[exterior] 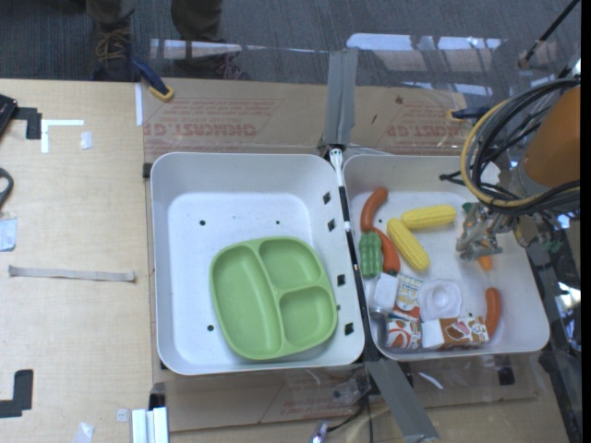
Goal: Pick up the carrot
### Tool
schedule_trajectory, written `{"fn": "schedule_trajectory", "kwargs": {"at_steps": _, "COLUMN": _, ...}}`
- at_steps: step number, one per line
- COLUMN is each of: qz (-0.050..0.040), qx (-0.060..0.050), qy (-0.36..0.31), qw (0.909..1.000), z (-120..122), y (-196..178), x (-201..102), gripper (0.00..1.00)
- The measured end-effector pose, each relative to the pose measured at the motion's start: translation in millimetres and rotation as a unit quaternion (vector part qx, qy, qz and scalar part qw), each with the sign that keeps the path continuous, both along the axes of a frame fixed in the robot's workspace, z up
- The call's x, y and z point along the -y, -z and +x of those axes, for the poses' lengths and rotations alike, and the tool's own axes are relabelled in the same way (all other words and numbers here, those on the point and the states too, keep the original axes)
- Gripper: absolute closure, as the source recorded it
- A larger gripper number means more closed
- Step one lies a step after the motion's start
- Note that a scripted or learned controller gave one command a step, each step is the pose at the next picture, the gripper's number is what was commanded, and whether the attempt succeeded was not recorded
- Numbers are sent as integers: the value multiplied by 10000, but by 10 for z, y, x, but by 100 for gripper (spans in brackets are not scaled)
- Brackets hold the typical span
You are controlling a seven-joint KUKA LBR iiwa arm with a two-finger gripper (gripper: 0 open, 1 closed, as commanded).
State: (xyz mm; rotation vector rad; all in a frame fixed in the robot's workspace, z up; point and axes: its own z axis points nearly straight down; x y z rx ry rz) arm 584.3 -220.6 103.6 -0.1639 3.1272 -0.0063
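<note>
Though blurred, claw point(480, 245) over carrot point(485, 263)

A single fixed camera is looking down on the bench point(65, 247) from above at a slant, taking in both white bins: the left bin point(175, 192) is sitting at the frame's centre, the right bin point(526, 326) toward the right. It is standing far enough back that carpeted floor point(369, 3) is showing along the top edge.
</note>
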Motion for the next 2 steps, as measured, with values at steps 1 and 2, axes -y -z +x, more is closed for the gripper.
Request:
{"fn": "schedule_trajectory", "kwargs": {"at_steps": 1, "qz": 2, "qx": 0, "qy": 0, "qw": 10000, "z": 0, "y": 0, "x": -2, "gripper": 0}}
{"fn": "schedule_trajectory", "kwargs": {"at_steps": 2, "qz": -11, "qx": 31, "qy": -9, "qw": 10000, "z": 20, "y": -106, "x": -5, "gripper": 100}}
